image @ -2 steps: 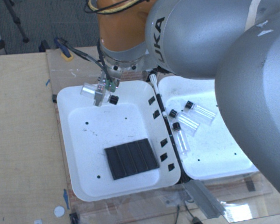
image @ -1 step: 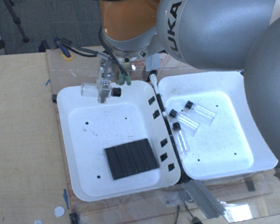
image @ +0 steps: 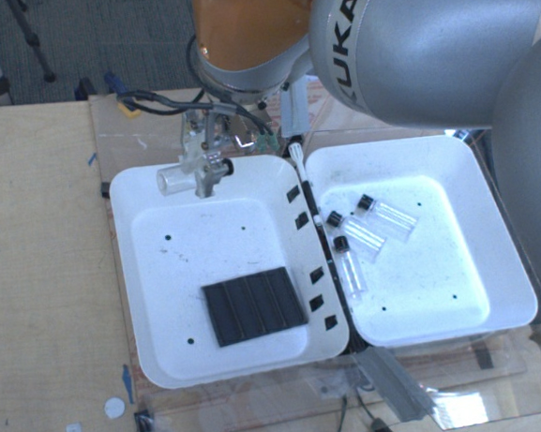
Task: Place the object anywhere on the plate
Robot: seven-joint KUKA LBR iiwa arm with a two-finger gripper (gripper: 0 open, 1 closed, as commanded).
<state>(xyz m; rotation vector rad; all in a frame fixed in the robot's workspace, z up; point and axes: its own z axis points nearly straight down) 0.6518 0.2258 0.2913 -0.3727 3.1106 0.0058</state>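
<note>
Arm point(image: 444, 45): a large grey robot arm with a smooth rounded shell and an orange band above the wrist is reaching in from the right and filling the top right of the view.

Bench point(image: 41, 277): a pale wooden surface is lying under everything, flat and matte.

Left bin point(image: 161, 361): a shallow white plastic tray with rounded corners is sitting on the bench, touching the right bin along its inner edge.

Right bin point(image: 501, 265): a matching shallow white tray is sitting beside it, glossy and slightly speckled.

Plate point(image: 255, 305): a dark, flat, rectangular slab with ridges running across it is lying in the lower middle of the left bin, slightly turned.

Gripper point(image: 202, 169): a small metal two-finger tool is hanging below the orange band, over the upper rim of the left bin, and its fingers are closing around a clear vial.

Held vial point(image: 175, 179): a clear cylindrical tube is sticking out sideways to the left from between the fingers, above the top left part of the left bin and well apart from the plate.

Loose vials point(image: 370, 225): a few clear tubes with black caps are lying on their sides in the right bin, clustered near its left wall, some touching.
</note>
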